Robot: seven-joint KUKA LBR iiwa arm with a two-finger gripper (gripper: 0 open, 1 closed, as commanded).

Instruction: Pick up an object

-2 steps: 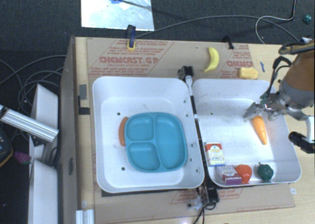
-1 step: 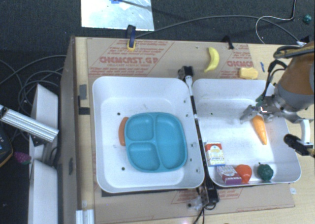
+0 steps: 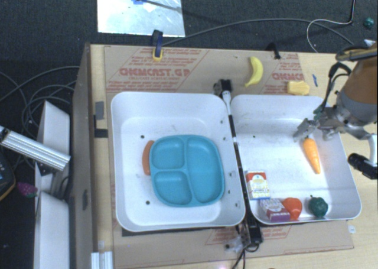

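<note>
An orange carrot (image 3: 312,154) lies in the right bin (image 3: 277,129), toward its right side, pointing down and slightly right. My gripper (image 3: 315,131) hangs just over the carrot's upper end with its fingers spread to either side; the carrot rests on the bin floor and nothing is clamped. Along the right bin's front edge sit a small red and white carton (image 3: 257,184), a purple and white box (image 3: 273,209), a red-orange round fruit (image 3: 292,206) and a dark green item (image 3: 319,206).
The left bin (image 3: 133,114) holds a blue divided plate (image 3: 188,169) with an orange sausage shape (image 3: 146,156) against its left side. A banana (image 3: 255,71) and a yellow block (image 3: 298,87) lie on the cardboard behind the bins. Cables run across the back.
</note>
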